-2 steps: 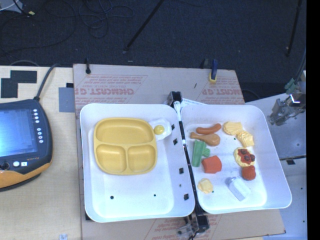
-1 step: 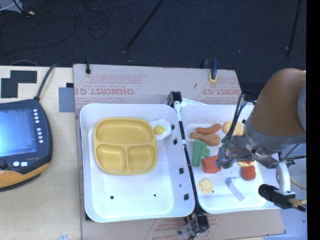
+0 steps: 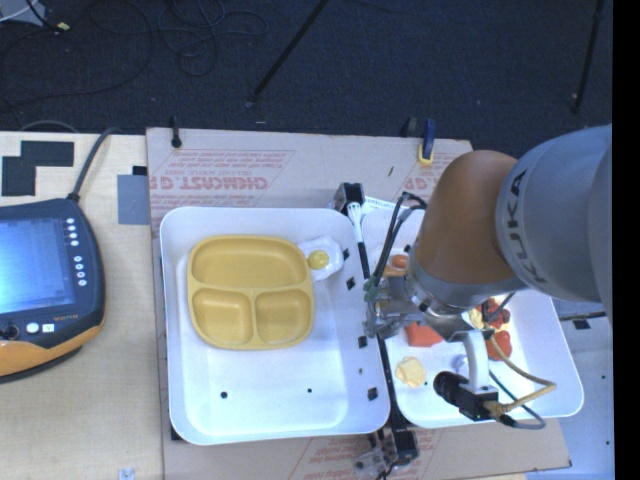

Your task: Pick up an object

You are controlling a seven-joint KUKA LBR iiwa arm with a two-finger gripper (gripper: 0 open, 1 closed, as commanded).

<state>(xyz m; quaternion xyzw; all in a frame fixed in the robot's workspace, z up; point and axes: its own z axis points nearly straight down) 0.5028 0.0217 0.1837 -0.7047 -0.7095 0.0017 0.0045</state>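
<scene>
Where bins meet, glossy yellow divided tray (image 3: 250,293) (rounded corners), lumpy yellow food piece (image 3: 410,372).

Single fixed camera above bench (image 3: 250,168), slanting down on both bins (image 3: 260,408).

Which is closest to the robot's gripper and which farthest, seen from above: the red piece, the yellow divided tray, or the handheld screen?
Measured from the gripper:
1. Red flat piece, right bin, just below it.
2. Yellow three-compartment plastic tray, left bin.
3. Grey handheld screen with orange edge, far left on the bench.
</scene>
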